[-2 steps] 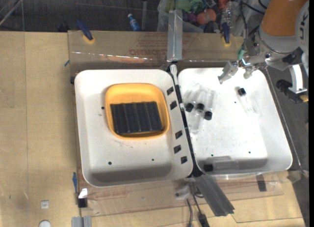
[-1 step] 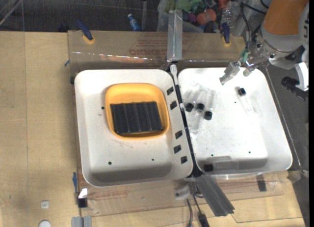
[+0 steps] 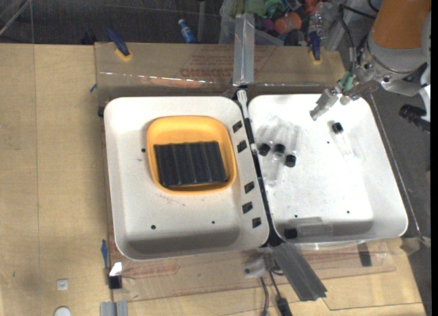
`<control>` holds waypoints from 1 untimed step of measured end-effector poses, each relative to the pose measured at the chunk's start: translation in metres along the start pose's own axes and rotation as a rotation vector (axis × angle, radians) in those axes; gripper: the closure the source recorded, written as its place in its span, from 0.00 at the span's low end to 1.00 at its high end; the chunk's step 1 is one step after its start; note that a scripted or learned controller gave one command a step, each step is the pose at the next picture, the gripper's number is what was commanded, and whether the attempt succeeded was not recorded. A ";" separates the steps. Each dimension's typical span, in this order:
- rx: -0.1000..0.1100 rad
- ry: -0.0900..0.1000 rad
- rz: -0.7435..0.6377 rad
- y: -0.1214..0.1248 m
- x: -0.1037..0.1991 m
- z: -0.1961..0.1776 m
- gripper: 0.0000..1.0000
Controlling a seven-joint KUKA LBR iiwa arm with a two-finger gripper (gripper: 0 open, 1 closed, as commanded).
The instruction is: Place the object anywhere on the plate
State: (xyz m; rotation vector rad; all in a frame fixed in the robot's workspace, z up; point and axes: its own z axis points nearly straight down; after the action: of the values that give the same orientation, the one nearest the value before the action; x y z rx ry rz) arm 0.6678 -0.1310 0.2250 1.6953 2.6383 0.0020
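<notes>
Two bins sit side by side. The left bin (image 3: pixel 123 171) has the plate (image 3: pixel 190 153) in it, roughly centered. The right bin (image 3: pixel 356 191) holds small clear bottles (image 3: pixel 275 145) near its left wall, with the gripper (image 3: pixel 327 105) hanging over the far edge.

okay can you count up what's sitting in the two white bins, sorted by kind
Orange plate: 1
Black ridged block on the plate: 1
Small black-capped clear vials: 4, three near the divider, one apart
Total: 6
</notes>
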 end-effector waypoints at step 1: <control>0.000 0.000 -0.145 -0.005 -0.011 0.003 0.00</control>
State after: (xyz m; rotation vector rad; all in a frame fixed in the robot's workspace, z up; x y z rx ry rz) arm 0.6679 -0.1425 0.2224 1.4992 2.7547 0.0023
